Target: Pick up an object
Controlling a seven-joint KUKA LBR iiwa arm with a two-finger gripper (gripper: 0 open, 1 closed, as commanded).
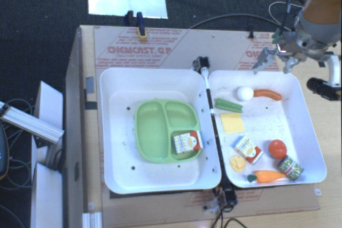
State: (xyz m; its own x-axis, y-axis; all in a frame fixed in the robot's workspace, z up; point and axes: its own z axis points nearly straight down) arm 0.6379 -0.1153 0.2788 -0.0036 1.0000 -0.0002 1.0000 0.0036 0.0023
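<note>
My gripper (275, 63) hangs above the back rim of the right bin (309, 121), open, with nothing between its fingers. Below it in that bin lie a white egg (245, 93) and an orange sausage (267, 94). A green vegetable piece (228, 105) and a yellow cheese slice (232, 122) lie farther forward. Towards the front are a small carton (248, 149), a red tomato (277, 149), a small can (290, 167), a carrot (267, 175) and a yellow chip (238, 163).
The left bin (117, 115) holds a green divided plate (160, 131) with a small carton (187, 142) in its front right compartment. A black clamp (202, 65) sits where the bins meet at the back. Cables trail behind the right bin.
</note>
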